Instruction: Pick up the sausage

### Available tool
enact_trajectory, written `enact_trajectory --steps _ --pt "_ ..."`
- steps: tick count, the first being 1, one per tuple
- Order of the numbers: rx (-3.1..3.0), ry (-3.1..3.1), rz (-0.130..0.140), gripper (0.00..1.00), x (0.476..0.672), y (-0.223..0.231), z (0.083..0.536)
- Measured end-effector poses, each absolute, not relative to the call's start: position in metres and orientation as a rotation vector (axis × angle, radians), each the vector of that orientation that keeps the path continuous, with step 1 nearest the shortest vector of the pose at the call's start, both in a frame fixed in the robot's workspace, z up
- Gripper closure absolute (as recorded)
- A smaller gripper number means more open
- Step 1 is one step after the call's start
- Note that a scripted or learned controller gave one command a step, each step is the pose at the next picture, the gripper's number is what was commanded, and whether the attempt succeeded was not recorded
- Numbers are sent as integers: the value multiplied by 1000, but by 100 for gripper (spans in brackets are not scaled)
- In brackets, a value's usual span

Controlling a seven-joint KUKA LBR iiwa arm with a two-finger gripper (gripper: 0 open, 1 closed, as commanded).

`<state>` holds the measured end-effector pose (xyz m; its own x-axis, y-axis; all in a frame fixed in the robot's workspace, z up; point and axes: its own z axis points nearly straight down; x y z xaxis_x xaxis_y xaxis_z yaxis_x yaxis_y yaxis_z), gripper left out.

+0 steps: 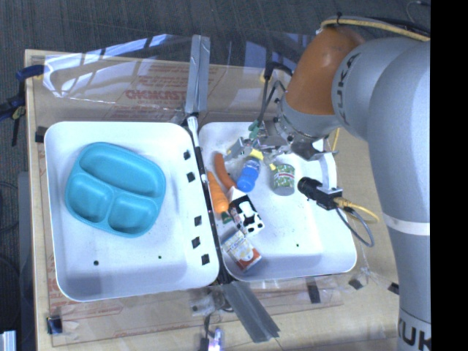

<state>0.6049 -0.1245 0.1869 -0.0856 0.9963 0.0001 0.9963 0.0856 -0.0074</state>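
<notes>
Fingers point(257, 139), aperture unclear, hang above the blue bottle point(248, 175); red bench lettering point(156, 93) is unreadable.

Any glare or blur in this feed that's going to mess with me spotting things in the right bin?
Camera view: glare streaks sit on the clear sheet behind the bins, not on the contents; the right bin is evenly lit with soft shadows; the sausage and blue bottle read sharp; the arm overhangs the bin's far corner.

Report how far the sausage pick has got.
Done: the arm is over the right bin, its gripper down near the blue bottle. In hand: nothing visibly held. Left: the sausage lies by the carrot at the bin's left wall, ungrasped and unlifted.
</notes>
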Motion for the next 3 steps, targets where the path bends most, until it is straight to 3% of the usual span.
enact_trajectory --steps 1,2,3 --pt "-1978 -2453 15 0 609 -123 92" --pt "-1962 -2453 10 100 609 -118 98" --pt "-1951 -2458 3 100 606 -45 190"
